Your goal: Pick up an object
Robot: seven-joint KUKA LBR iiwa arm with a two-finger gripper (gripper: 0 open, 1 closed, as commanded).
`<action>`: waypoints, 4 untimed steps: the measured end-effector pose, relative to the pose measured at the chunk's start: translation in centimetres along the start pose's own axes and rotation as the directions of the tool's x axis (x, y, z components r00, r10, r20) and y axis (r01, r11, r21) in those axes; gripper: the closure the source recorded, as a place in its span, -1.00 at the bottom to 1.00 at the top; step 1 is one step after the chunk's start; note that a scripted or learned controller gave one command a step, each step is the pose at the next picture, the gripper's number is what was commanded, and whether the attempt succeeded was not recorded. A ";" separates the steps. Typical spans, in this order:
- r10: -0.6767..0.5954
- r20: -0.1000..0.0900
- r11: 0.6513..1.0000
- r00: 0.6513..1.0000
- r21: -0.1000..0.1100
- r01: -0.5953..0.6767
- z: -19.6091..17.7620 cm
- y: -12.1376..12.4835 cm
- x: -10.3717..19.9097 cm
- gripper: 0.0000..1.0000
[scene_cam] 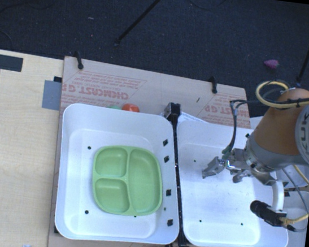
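Note:
A light green divided plate [128, 180] lies flat in the middle of the left bin [78, 138]. My gripper [225, 173] hangs over the right bin [208, 230], in its upper middle part, well to the right of the plate. Its two fingers [212, 170] are spread apart and open, with only white bin floor showing between them. Just behind the left bin's far rim, a small orange-red object [130, 108] peeks out with a bit of green beside it.
A black divider [171, 174] runs between the two bins. Both bins rest on a cardboard sheet [125, 90]. A black cable end [266, 212] from the arm hangs over the right bin's right side. A wooden bench top [8, 151] lies to the left.

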State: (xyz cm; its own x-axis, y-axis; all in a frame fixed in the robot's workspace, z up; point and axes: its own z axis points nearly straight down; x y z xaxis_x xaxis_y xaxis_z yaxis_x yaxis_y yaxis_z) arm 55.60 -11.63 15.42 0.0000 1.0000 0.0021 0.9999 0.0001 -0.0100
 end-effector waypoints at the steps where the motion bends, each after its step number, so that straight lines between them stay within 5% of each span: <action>1: 0.000 0.000 1.000 1.000 0.000 0.000 6.4 -0.5 0.0 -1.00; 2: 0.004 0.000 1.000 1.000 -0.006 -0.004 6.7 -0.6 0.0 -1.00; 3: 0.010 0.001 1.000 1.000 -0.007 -0.010 5.6 -0.6 -0.1 1.00; 4: 0.004 0.002 1.000 1.000 -0.011 -0.004 1.4 -0.6 -0.1 1.00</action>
State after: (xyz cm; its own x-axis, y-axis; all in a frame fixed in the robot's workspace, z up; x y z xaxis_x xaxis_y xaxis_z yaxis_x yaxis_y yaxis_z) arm 55.03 -11.71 14.06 0.0039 1.0000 0.0001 1.0000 -0.0039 0.0009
